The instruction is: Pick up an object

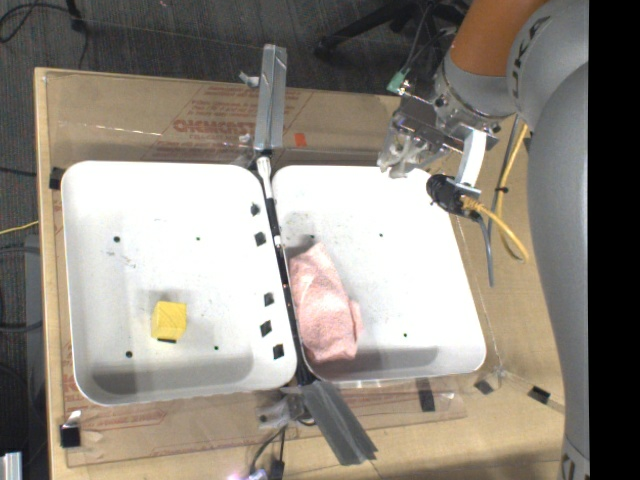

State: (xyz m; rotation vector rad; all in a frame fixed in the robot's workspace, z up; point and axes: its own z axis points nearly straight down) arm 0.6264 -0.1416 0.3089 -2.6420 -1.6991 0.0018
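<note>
A: Camera view, from above at a slant. What is sitting in the left bin [90,268]?

B: One small yellow block [169,321], squarish, matte, maybe foam or sponge. It is lying toward the bin's near left corner, well apart from every wall. The bin itself is smooth white plastic, shallow, with rounded corners and a few dark specks across the floor.

A: And the right bin [440,278]?

B: A pink cloth [325,305], soft and crumpled, bunched into a long lump. It is resting against the bin's left wall, running from about the middle down to the near edge. Some dark scuffing is showing on the floor just above it.

A: Where is the gripper [404,158] hanging?

B: Over the far edge of the right bin, toward its far right corner, well apart from the cloth. Grey metal, with a black cylinder and a yellow cable trailing beside it. The arm [530,58] is coming in from the right: grey shell, orange band above the wrist.

A: Claw spread or pressed together?

B: I cannot tell; the fingertips are too small and blurred. Nothing is showing between them.

A: Any writing?

B: Reddish print is showing on the brown board [150,108] beyond the bins, under a clear sheet, but it is too faint to read. A grey metal bar [270,98] is standing over the seam between the bins.
</note>
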